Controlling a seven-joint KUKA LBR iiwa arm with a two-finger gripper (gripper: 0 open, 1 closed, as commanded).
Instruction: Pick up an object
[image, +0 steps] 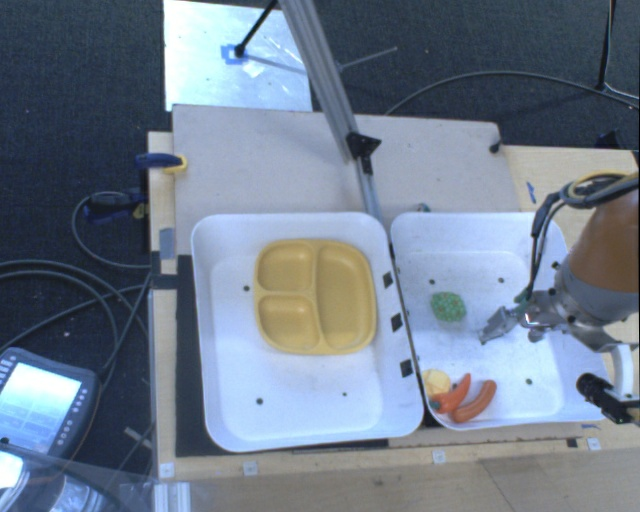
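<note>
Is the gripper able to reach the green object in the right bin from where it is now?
Probably yes. The gripper hangs over the right bin beside the green object, with bare bin floor between them and nothing blocking.

a pale wooden bench (300, 160) stands on dark carpet, with a lighter board across its far half and a slanted metal pole crossing above it. two shallow white bins rest side by side on its near half, touching along their inner edges: the left bin (225, 400) and the right bin (500, 240). a blue-and-yellow clamp (162, 161) grips the bench's far left edge, a dark mat (188, 400) shows under the left bin's outer side, and a small blue mark sits near the far right edge.
</note>
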